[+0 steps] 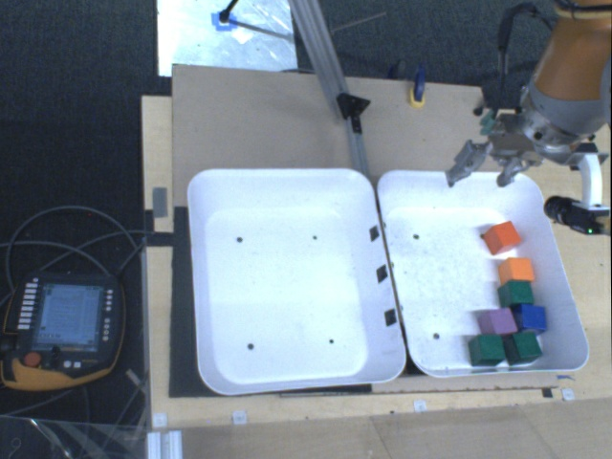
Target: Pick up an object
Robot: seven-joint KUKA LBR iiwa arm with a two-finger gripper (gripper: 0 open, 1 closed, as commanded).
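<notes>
On the worktop (268, 113) two shallow white bins sit side by side, their inner rims touching along a seam marked by three small dark clips. The left bin (206, 256) has a broad bare floor with a few dark dots, giving wide open room from rim to rim. The right bin (430, 256) is bare over its left and middle parts, while its blocks crowd the right side and the near right corner. An orange block (500, 237) lies tilted and slightly apart from the rest, near the right wall. Below it a second orange block (516, 270) touches a dark green block (513, 293), and next come a blue block (532, 316), a purple block (496, 321), and two green blocks (487, 350) pressed close to the near rim, all packed tightly with little space between them. The arm (574, 55) reaches in from the right, grey with an orange band, and its gripper (483, 167) hangs above the far rim of the right bin, well apart from the blocks. Its two fingers (461, 167) are spread apart, with nothing between them and touching nothing. A slanted metal pole (320, 46) crosses the worktop behind the bins, and a handheld control unit (62, 328) with cables lies on the dark floor to the left.
</notes>
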